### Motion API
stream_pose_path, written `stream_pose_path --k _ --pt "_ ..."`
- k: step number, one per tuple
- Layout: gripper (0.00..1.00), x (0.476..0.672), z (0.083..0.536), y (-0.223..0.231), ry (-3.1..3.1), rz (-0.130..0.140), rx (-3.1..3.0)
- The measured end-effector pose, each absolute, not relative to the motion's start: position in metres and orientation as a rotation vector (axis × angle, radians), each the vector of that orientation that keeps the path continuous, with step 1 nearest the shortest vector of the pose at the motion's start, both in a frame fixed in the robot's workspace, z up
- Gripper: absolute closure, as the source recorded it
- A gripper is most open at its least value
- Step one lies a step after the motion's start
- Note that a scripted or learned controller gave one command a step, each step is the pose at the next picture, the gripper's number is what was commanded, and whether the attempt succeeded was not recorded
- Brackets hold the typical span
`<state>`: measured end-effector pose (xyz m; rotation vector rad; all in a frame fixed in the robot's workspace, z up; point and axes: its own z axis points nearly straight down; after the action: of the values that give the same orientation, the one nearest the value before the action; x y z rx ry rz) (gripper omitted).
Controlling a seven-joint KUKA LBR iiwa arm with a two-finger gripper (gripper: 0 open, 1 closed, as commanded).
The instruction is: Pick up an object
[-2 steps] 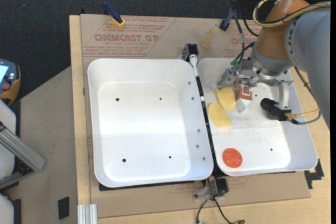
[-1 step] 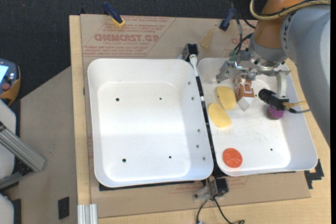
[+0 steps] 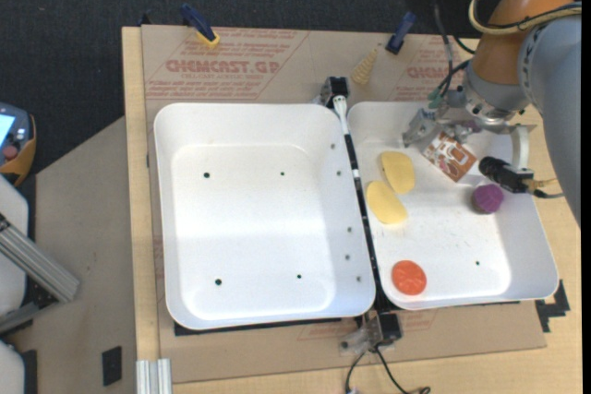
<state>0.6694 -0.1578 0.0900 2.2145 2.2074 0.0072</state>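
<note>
End effector point(image 3: 441, 130) sits low in the right bin point(image 3: 517, 277), at its far side, just over a red-and-white packet point(image 3: 452, 156); whether its grip is open or closed, I cannot tell. Two yellow pieces point(image 3: 391, 187), a purple ball point(image 3: 488, 197) and an orange disc point(image 3: 408, 277) lie nearby. Best centre squarely over the packet before closing, since a flat packet likely slips.

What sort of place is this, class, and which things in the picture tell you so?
Most likely a robotics lab or test bench. A grey robot arm reaches over two shallow white bins, clamps hold a cardboard sheet flat, and toy-like items such as yellow pieces lie in the right bin.
</note>
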Motion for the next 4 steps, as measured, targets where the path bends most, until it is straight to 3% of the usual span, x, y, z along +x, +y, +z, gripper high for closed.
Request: stream_pose_path --k 1,2,3,4 --pt "0.0 0.667 0.086 -0.159 2.218 0.001 2.218" --pt "1.0 0.668 0.097 -0.159 2.216 0.004 2.213" --pt "1.0 0.618 0.084 -0.095 2.23 -0.003 2.222" --pt "0.0 0.62 0.085 -0.099 2.222 -0.001 2.222"
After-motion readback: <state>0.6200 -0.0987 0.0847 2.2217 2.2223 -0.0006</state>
